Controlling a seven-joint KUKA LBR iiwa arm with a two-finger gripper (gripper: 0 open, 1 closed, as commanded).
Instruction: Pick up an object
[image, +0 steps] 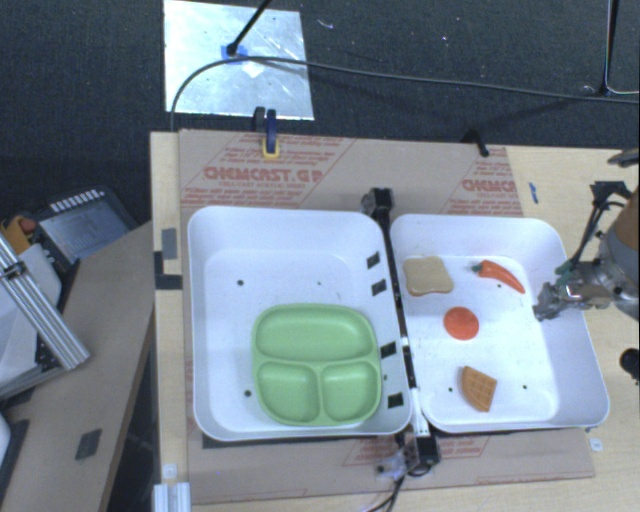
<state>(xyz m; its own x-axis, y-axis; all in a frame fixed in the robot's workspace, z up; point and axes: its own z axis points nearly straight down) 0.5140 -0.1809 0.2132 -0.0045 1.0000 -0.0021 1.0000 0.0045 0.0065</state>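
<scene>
The right bin (575, 375) holds a tan slice of toast (427, 275), an orange carrot (500, 274), a round orange-red piece (461, 322) and a brown waffle-like wedge (478, 387). My gripper (558, 297) hangs at that bin's right wall, to the right of the carrot and apart from every piece. Nothing shows between its tips.
The left bin (225, 250) bears a green three-compartment plate (316, 362). A black divider (392, 310) runs between the bins. Cables and a metal sheet (240, 55) lie beyond the bench; a grey box (80, 225) and rail sit at the left.
</scene>
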